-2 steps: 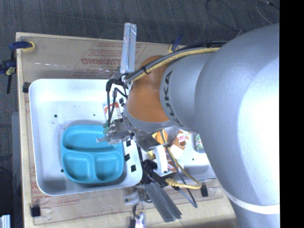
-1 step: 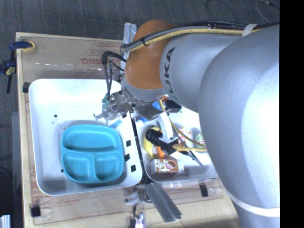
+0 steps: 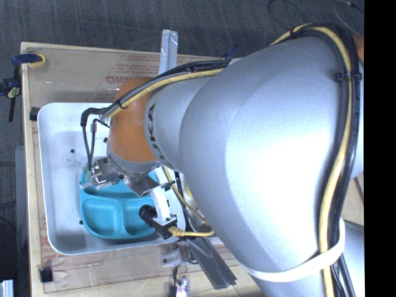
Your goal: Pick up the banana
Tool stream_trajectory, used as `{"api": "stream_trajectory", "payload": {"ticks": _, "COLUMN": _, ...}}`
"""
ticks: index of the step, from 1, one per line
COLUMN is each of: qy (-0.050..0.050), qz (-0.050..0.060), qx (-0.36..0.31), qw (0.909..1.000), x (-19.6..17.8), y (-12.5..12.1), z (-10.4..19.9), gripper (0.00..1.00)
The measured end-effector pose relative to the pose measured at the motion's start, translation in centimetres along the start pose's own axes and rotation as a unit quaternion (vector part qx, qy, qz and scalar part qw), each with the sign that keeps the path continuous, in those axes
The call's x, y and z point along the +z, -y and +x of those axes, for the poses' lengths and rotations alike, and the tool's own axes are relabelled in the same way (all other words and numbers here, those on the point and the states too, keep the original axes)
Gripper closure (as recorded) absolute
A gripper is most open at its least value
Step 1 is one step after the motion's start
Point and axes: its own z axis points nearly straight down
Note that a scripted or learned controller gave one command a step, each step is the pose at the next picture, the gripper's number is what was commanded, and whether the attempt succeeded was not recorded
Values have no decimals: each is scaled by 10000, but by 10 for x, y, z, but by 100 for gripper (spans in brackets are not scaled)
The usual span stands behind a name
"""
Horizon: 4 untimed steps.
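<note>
Grey metal arm (image 3: 260, 159) of the robot spreads across most of the camera view, reaching in from the right and down toward the left shallow white plastic bin (image 3: 55, 166), with its orange band (image 3: 130, 129) sitting just above the wrist. Black and yellow cables (image 3: 185, 73) run along the arm's upper side and loop down beside the wrist. Below the orange band, the end effector (image 3: 102, 175) hangs low inside the bin, directly over a turquoise plastic sectioned dish (image 3: 114, 218) that lies near the bin's lower wall; the metal wrist parts hide the tips, so whether they are spread or closed cannot be told, and nothing can be seen gripped between them. The banana cannot be made out anywhere in the bin; the arm covers a great part of the bin's floor, so its place cannot be told. The bin rests on a pale wooden desk (image 3: 68, 60) with red printed lettering on its surface, and a blue-handled clamp (image 3: 25, 59) grips the desk's upper left corner. A narrow upright metal bar (image 3: 169, 49) stands at the desk's far edge, just behind the arm. Dark carpeted floor (image 3: 124, 8) lies beyond the desk.
</note>
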Motion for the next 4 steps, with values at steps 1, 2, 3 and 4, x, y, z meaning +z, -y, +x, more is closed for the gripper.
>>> {"api": "stream_trajectory", "payload": {"ticks": 1, "qy": -3, "qz": -15, "qx": -116, "qw": 9999, "x": 17, "y": 44, "z": -34, "gripper": 100}}
{"api": "stream_trajectory", "payload": {"ticks": 2, "qy": 2, "qz": -43, "qx": -490, "qw": 9988, "x": -227, "y": 51, "z": -72, "gripper": 100}}
{"api": "stream_trajectory", "payload": {"ticks": 3, "qy": 4, "qz": -29, "qx": -1496, "qw": 9887, "x": -180, "y": 42, "z": -13, "gripper": 100}}
{"api": "stream_trajectory", "payload": {"ticks": 4, "qy": 4, "qz": -27, "qx": -1502, "qw": 9887, "x": -180, "y": 42, "z": -13, "gripper": 0}}
